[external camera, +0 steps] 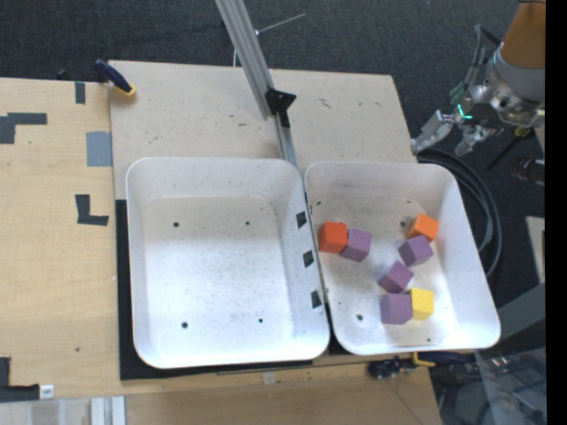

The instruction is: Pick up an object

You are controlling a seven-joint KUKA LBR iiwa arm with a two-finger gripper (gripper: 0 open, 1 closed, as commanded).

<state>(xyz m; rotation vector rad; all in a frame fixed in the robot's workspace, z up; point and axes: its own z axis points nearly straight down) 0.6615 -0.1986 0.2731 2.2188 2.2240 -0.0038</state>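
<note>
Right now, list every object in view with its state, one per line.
Gripper: above the bench, outside the bins, holding nothing.
Right bin: holds seven blocks.
Purple blocks: four, lying loose.
Orange blocks: two, apart.
Yellow block: touching a purple one.
Left bin: upright.

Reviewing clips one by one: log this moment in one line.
phase: pre-grasp | pincer: outside right bin, upper right | right bin: seven cubes, four purple, two orange, one yellow | held: nothing seen

Arm (530,34) cut off by top-right corner, only orange band and wrist in frame. Gripper (440,131) small and cluttered, finger state unreadable. Metal pole (245,38) runs out the top edge. Yellow cube (423,303) partly hidden behind purple cube (396,308). Blue clamp (390,369) below right bin (469,237) mostly hidden under its rim.
</note>
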